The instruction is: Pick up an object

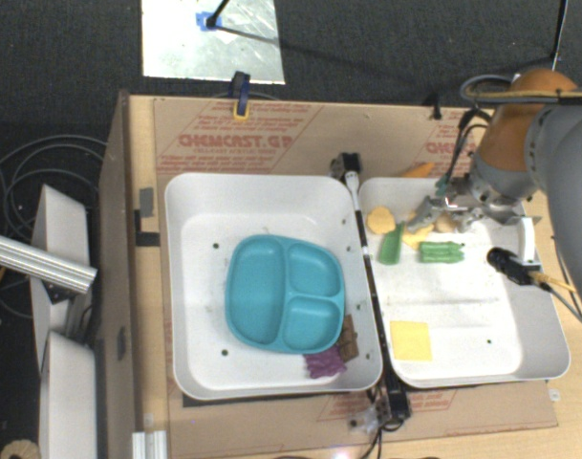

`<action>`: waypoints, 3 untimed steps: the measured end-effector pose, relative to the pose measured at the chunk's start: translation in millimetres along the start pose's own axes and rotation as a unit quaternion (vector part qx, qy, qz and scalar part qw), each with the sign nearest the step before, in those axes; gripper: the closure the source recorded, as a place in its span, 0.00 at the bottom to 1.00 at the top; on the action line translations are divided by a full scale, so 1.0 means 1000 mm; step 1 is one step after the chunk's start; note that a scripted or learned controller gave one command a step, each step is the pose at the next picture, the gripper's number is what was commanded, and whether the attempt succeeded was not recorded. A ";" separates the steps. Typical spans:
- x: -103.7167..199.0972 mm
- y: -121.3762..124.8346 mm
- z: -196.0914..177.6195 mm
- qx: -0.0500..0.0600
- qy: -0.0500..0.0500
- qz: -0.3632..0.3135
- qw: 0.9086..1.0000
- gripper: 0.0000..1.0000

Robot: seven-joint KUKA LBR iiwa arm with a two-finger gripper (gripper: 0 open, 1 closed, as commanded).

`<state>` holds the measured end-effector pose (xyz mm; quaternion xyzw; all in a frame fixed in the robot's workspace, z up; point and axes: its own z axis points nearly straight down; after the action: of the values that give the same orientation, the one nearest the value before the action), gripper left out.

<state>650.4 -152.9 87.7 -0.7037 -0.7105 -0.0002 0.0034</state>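
Yellow square (411, 340); white bins (271, 191); cardboard bench (300, 127)

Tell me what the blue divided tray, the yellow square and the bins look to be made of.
Blue divided tray: likely molded plastic, smooth and matte, with rounded compartment walls. Yellow square: flat and thin with a dull surface, perhaps foam or sponge; hard to tell. Left bin and right bin: probably white plastic with rounded molded rims.
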 end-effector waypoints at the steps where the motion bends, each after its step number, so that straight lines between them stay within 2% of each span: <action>1: -0.001 0.002 -0.014 -0.009 -0.003 0.000 1.000 1.00; 2: 0.000 0.001 -0.013 -0.007 -0.002 -0.001 1.000 0.00; 3: 0.046 -0.021 -0.003 -0.002 -0.002 0.002 1.000 0.00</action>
<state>629.3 -106.7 91.0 -0.7049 -0.7093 0.0002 0.0006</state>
